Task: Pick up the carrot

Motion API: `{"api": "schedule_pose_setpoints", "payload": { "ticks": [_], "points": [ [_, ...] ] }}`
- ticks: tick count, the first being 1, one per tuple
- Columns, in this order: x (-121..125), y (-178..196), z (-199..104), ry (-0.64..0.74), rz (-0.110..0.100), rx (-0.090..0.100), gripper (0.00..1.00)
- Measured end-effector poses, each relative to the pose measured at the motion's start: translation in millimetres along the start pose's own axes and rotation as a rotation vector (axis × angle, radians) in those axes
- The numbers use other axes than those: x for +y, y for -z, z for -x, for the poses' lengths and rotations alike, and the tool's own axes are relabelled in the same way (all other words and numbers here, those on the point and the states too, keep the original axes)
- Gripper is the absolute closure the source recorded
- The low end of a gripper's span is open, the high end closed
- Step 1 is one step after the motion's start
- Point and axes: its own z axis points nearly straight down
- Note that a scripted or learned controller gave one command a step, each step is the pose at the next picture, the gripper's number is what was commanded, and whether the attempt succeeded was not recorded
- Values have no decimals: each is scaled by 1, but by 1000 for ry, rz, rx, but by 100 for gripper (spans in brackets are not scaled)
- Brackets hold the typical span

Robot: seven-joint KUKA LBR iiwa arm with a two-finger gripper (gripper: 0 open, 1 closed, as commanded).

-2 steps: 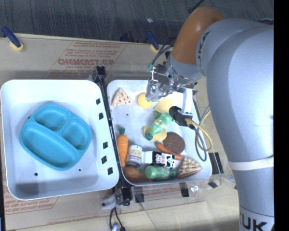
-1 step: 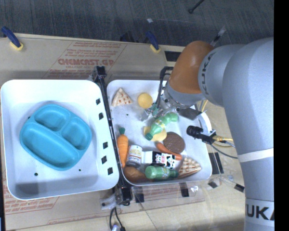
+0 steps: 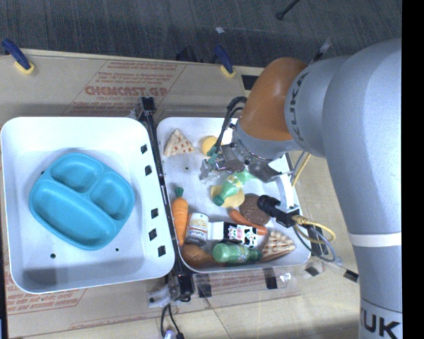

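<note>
The carrot (image 3: 180,217) is orange with a small green top and lies lengthwise along the left wall of the right bin (image 3: 187,127), touching a small can (image 3: 196,228). My gripper (image 3: 219,164) hangs over the middle of that bin, up and to the right of the carrot and well apart from it. It sits just above a yellow-green toy food (image 3: 230,189). The grey arm with its orange band (image 3: 272,108) covers the bin's right side.
The left bin (image 3: 18,136) holds a blue divided plate (image 3: 81,198). Around the carrot lie a sandwich wedge (image 3: 177,145), a yellow piece (image 3: 209,145), a brown cookie (image 3: 253,209), a cow-print carton (image 3: 240,235), a green bottle (image 3: 233,253), a waffle (image 3: 279,246) and a bread roll (image 3: 196,256).
</note>
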Motion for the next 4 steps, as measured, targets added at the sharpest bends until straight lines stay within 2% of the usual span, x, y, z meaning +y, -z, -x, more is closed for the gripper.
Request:
{"api": "schedule_pose_setpoints", "payload": {
  "ticks": [1, 2, 3, 4],
  "points": [
    [-13, 57, -61, -490, 2, 0, 100],
    [-14, 56, -60, -491, 0, -1, 0],
    [-90, 54, -55, -570, -4, -3, 0],
    [-65, -13, -23, -671, -4, 0, 0]
  ]
}}
